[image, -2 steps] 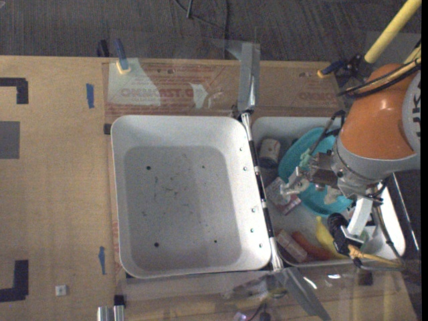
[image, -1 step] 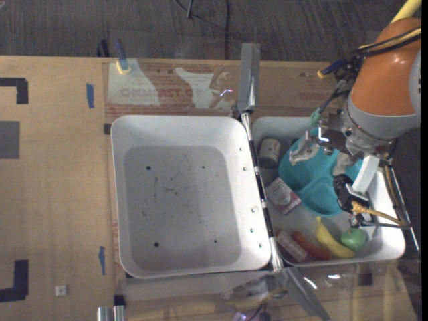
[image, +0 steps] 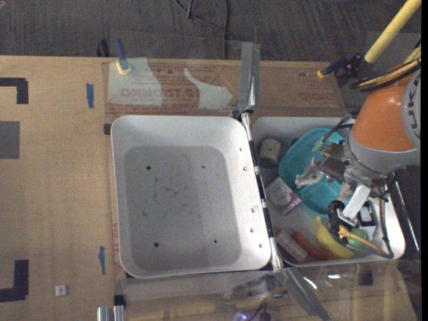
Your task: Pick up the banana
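The yellow banana (image: 329, 239) lies at the front of the right bin (image: 398, 241), curved, with a red object (image: 309, 245) just to its left. A part of the arm hides the banana's upper end. My gripper (image: 317, 168) hangs over a teal bowl (image: 301, 162) in the middle of that bin, up and to the left of the banana. Its fingers stand open with nothing between them, and the bowl shows through the gap.
A grey can (image: 269, 151) lies at the right bin's back left, and a small pink packet (image: 283, 196) sits below it. A green item (image: 359, 233) rests right of the banana. The left bin (image: 127, 199) adjoins across a metal divider.
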Robot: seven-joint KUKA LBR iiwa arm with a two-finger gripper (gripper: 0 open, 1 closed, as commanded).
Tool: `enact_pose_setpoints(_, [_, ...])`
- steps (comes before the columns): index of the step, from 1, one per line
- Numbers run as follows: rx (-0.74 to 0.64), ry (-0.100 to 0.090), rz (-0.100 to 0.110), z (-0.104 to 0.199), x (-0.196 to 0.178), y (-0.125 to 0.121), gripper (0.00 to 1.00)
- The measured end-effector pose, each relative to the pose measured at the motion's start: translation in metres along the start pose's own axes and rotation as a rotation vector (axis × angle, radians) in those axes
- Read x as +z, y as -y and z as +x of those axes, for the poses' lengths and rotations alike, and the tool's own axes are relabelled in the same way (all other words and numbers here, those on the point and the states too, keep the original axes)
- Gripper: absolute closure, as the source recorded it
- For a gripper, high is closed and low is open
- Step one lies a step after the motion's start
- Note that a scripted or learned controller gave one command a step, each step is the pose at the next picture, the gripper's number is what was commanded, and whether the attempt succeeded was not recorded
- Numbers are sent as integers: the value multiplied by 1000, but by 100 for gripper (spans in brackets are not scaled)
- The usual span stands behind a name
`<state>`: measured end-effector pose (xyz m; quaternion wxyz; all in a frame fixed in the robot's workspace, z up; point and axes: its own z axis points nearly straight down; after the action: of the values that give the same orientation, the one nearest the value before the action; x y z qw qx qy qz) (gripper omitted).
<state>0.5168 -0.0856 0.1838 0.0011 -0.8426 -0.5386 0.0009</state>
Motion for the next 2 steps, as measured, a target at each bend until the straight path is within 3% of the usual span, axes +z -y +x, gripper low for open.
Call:
enact_pose_setpoints(1, [99,0,-4,-5,-100,-85,0])
enact_pose_setpoints(2, [113,-2,-8,-57,95,8,0])
